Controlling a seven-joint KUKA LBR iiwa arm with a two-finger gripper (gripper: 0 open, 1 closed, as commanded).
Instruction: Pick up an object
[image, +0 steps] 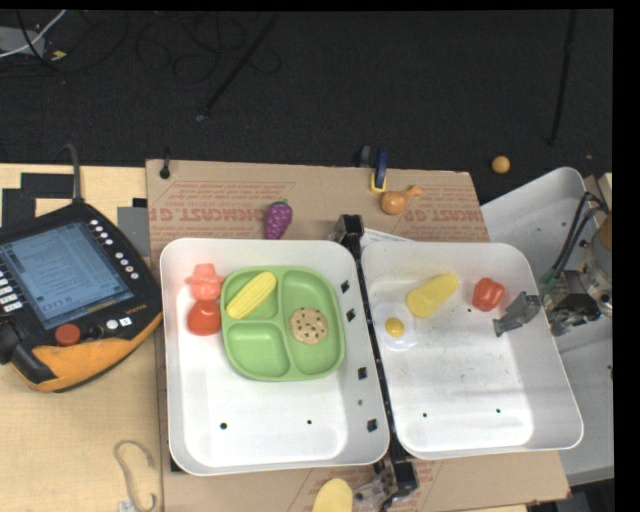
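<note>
Yellow toy piece lies in the right bin, far-left part, long axis running near-left to far-right, upper end pointing toward the red pepper toy beside it. Fried egg toy sits just near-left of it. Pincer sits low at the right bin's right side, just right of the pepper; can't tell its state, nothing visibly in it. Left bin: green divided plate with corn cob, long axis also near-left to far-right, and cookie. Cardboard under the bins carries red print, upside down and not legible.
</note>
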